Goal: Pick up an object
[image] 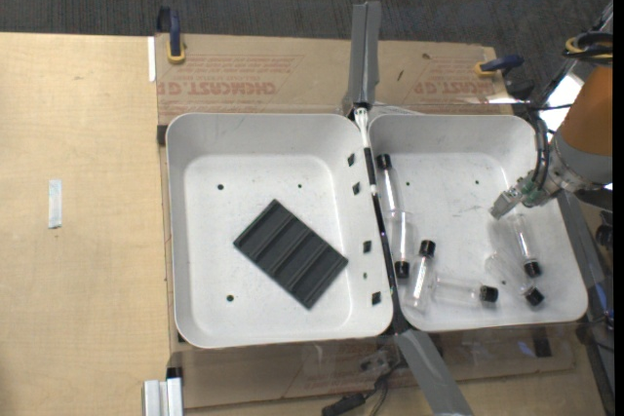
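A dark grey ribbed flat block [291, 253] lies at an angle in the middle of the left bin [177, 209]. In the right bin [458, 124] lie several clear tubes with black caps: one along the left wall [387, 195], one below it [398, 248], one near the front [421, 273], and one lying flat [463, 289]. My gripper [509, 204] hangs over the right side of this bin, just above and left of another clear tube [524, 244]. Nothing shows in the gripper.
A grey divider bar [365, 54] runs between the bins at the back. Cardboard [253, 78] lies under the bins, held by clamps [173, 39]. Bare wooden bench [78, 209] extends to the left. The arm's orange band [593, 117] is at the right edge.
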{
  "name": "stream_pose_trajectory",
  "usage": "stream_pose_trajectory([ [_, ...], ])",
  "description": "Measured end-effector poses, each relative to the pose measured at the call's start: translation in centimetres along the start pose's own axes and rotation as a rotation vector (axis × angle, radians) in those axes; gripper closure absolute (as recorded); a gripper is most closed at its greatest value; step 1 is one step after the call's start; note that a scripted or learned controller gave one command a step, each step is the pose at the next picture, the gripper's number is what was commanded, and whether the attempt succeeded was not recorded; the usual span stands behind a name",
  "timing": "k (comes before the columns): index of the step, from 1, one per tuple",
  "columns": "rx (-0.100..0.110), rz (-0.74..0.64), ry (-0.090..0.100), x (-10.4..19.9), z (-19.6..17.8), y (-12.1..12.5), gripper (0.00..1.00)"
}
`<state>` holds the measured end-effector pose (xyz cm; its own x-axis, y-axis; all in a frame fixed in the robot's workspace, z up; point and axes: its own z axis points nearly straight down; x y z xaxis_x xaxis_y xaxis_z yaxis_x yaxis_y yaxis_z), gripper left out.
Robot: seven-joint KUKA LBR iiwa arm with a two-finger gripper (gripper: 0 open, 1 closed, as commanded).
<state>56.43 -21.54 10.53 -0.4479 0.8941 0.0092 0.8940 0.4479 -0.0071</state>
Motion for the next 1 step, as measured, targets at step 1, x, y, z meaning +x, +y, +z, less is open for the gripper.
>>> stream_pose_trajectory([
  [1,-0.004,-0.091,-0.009,6.2,-9.91,11.65,1.0],
])
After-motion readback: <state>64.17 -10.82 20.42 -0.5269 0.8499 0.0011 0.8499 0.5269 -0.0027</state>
